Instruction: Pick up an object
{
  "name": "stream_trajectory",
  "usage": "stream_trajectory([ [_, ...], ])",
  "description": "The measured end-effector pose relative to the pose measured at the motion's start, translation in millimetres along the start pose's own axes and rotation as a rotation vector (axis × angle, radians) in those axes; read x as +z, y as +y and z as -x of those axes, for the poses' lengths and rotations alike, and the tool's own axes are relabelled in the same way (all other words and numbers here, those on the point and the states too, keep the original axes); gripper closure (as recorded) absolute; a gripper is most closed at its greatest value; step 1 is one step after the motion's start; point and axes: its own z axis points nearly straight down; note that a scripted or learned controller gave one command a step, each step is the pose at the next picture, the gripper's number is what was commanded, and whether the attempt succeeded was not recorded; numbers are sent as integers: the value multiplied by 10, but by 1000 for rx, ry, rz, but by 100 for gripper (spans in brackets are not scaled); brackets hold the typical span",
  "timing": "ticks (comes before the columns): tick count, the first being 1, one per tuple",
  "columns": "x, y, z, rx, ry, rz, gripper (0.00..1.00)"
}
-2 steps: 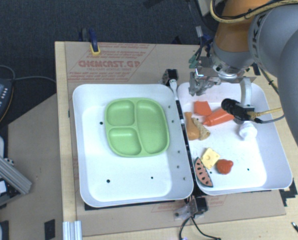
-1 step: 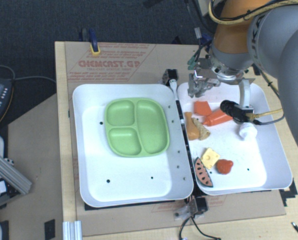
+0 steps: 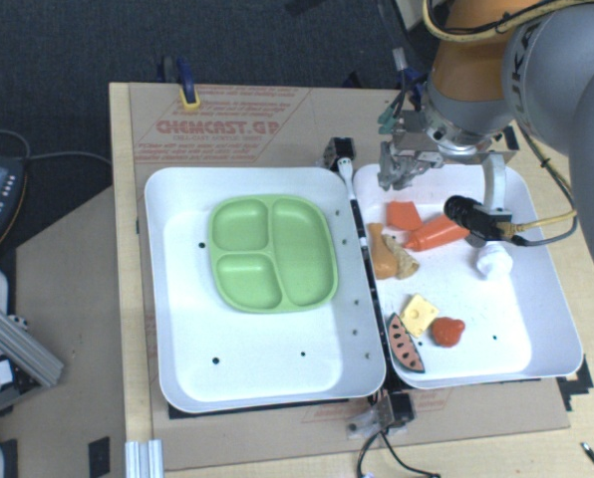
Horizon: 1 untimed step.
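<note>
At centre left we see the left bin (image 3: 177, 366) holding a green divided plate (image 3: 273, 253), likely the drop side. Right of centre, the right bin (image 3: 536, 327) keeps the pickable objects clustered: a tan piece (image 3: 389, 255), a watermelon slice (image 3: 405, 344), a cheese wedge (image 3: 419, 316), a red tomato (image 3: 447, 332) and an orange carrot (image 3: 435, 234). In the upper right we hang our gripper (image 3: 397, 172) just above the orange block (image 3: 404, 214), fingers slightly spread, pinching nothing, probably lining up a grasp.
</note>
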Motion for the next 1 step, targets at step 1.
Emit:
stream_trajectory([
  [1,180,86,74,2,-1,-5,100],
])
